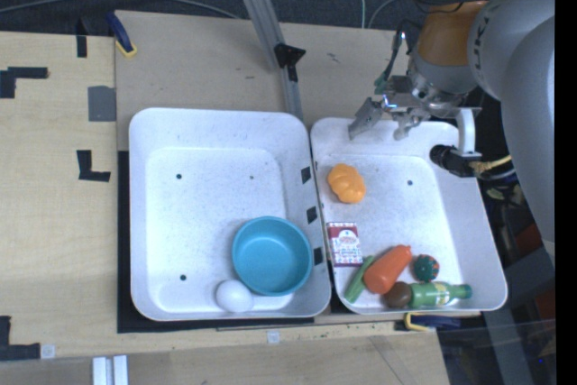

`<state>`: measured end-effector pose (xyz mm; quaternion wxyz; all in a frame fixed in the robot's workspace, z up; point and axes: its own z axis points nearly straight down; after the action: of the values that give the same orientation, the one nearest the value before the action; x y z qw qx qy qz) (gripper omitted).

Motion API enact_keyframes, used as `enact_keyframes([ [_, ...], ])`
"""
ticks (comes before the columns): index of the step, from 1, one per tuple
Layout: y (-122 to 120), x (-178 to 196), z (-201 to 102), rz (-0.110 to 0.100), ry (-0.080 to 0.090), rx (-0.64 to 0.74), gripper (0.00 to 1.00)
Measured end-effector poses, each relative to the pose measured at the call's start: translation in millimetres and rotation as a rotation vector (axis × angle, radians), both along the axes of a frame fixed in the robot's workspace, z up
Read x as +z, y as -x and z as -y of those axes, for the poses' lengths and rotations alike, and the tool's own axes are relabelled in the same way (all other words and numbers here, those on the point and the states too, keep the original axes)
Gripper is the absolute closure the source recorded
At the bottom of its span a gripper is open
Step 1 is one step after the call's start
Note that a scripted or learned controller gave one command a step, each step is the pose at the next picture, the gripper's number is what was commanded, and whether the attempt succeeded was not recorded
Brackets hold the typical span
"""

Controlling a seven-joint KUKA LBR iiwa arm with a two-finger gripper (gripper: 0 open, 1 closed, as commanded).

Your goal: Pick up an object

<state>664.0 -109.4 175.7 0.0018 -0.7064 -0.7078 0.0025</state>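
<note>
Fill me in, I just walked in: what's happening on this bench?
A robot arm is set to pick something from two white bins. Its end effector hovers over the far rim of the right bin, open and holding nothing. Below it lie an orange lump, a small carton, a carrot and a bottle.

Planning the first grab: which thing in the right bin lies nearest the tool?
The orange lumpy piece, alone in the bin's upper half below the tool; the others cluster along the bottom edge.
</note>
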Motion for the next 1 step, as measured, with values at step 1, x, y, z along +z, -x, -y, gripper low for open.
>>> enact_keyframes([
  [1, 1.8, -44.6, -4.6, -0.001, -0.001, 0.000, 0.00],
])
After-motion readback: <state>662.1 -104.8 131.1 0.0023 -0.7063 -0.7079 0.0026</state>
